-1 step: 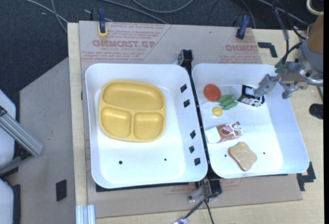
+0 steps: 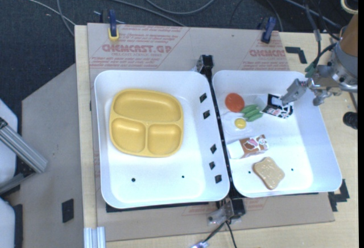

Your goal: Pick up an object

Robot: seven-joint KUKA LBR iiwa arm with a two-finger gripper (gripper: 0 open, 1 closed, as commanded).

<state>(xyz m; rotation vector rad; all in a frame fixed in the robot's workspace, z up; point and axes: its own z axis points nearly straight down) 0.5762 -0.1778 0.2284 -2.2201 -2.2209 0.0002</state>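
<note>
1. Tool [image 2: 291, 95] hangs over the upper right part of the right bin [image 2: 321, 153], at the end of the grey arm [image 2: 341, 73] that comes in from the right. Its tip is just beside a black-and-white pack [image 2: 278, 108]. Whether it is apart or together cannot be told, nor whether it touches the pack.
2. At far left, the desk [image 2: 85, 127] carries a brown board [image 2: 148, 48] with red lettering. A blue clamp [image 2: 114, 24] holds the board's far edge.
3. On the board lies the left bin [image 2: 116, 184], white and shallow. A yellow tray [image 2: 147, 123] with three compartments lies flat in its left half, one wide compartment at the far side and two smaller ones at the near side.
4. A black strip [image 2: 215, 127] with small black tabs runs between the two bins, which lie side by side.
5. The things to pick all lie in the right bin. Toward its upper left sits a red round piece [image 2: 234, 101], with a green piece [image 2: 252, 112] just beside it on the right and a small yellow ball [image 2: 240, 123] just below.
6. Nearer the camera lies a brown-and-white wrapper [image 2: 253, 145], and below that a tan slice [image 2: 268, 173], well apart from the tool.
7. A second clamp [image 2: 268, 28] grips the board's far edge above the right bin.
</note>
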